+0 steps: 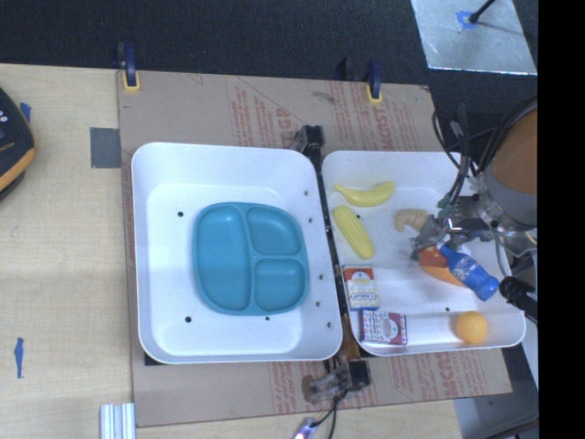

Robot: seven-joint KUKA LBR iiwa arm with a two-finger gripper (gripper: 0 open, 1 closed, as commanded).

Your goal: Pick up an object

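Basically no pick was done yet: gripper (437, 236) sat low in the right bin (402, 167), over the blue bottle (473, 273) and orange item (436, 265). Couldn't tell its state, and nothing looked lifted. Banana (365, 193), corn (353, 231), orange ball (471, 327) all lay loose; grasp and lift remained.

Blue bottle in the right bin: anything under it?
Yes. An orange, carrot-like piece lies partly beneath the blue bottle, its end sticking out on the bottle's left. How far it runs underneath is covered. The gripper is just above both.
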